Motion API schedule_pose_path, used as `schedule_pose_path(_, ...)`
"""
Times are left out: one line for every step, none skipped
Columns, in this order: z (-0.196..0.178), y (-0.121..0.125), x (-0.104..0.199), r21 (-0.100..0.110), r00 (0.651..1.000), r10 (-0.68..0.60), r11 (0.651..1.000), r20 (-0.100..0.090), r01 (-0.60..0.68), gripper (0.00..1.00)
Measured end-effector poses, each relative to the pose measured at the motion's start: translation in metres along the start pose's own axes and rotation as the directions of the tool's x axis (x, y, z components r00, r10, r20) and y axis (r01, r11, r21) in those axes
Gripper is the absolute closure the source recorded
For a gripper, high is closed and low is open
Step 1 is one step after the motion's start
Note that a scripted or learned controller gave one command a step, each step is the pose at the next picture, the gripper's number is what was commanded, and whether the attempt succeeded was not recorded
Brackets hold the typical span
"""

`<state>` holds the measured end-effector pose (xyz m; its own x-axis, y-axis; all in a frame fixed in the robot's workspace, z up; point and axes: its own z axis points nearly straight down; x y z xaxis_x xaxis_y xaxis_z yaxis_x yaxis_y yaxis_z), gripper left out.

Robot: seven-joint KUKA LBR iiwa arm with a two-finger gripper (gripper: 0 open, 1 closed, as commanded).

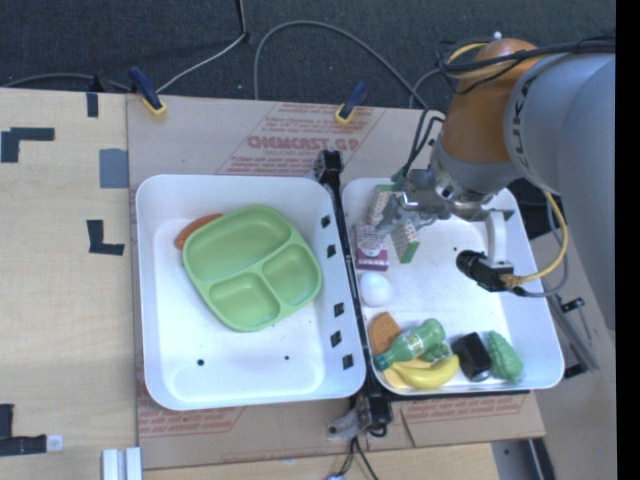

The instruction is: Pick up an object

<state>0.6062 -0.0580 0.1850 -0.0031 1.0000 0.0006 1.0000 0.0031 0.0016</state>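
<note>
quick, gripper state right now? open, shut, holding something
Gripper: low in the right bin over a small carton; open or shut cannot be told, and nothing shows held between its fingers.

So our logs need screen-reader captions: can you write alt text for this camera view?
A grey robot arm's gripper hangs over the right bin, above a small carton. An egg, banana and green bottle lie nearby; the left bin holds a green divided plate.
</note>
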Motion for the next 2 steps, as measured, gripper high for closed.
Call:
schedule_pose_path(-0.042, 0.036, 0.071, 0.001, 1.0, 0.0, 1.0, 0.0, 0.0, 1.0)
schedule_pose_path(-0.002, 0.018, 0.067, 0.004, 1.0, 0.002, 1.0, 0.002, -0.002, 1.0)
